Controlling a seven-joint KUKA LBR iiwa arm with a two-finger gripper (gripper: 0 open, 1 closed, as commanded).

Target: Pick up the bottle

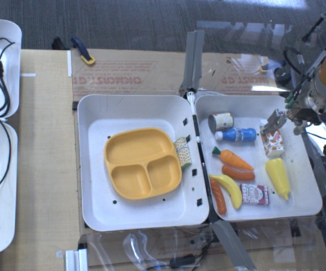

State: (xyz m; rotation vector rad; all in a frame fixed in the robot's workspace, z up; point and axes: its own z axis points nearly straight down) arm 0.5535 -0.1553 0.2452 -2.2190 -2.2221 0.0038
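Beside one bottle (pixel 237 134), two carrots (pixel 234 159); tool (pixel 275 121) state unclear.

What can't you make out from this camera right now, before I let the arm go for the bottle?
- Gripper: small and blurred over the right bin; whether it is open or shut is not readable.
- Arm: cut off by the right edge.
- Bottle: label print too small to read.
- Patterned packet: wedged between the yellow tray and the left bin's wall; its lower part is hidden.

Fixed overhead slant view of both bins (pixel 89 151)
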